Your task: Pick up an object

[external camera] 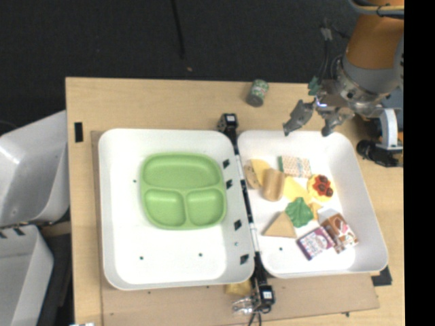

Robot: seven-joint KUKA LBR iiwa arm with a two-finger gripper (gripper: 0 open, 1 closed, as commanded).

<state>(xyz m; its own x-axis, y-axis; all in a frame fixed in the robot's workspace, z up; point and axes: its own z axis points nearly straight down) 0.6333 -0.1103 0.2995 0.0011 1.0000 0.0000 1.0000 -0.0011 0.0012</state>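
Gripper state in the camera view: my two fingers were spread apart, nothing between them. I hung over the far rim of the right bin, just beyond its contents. Candidate objects lay in a cluster toward the bin's centre, nearward from my fingertips: the striped packet closest, then the tan cylinder, whose long axis ran roughly front to back. My arm's upper part was cut off at the frame edge. Pieces in the cluster overlapped, so their outlines were hard to separate.

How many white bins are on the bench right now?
2: the left bin, holding a green divided plate, and the right bin, holding the small items.
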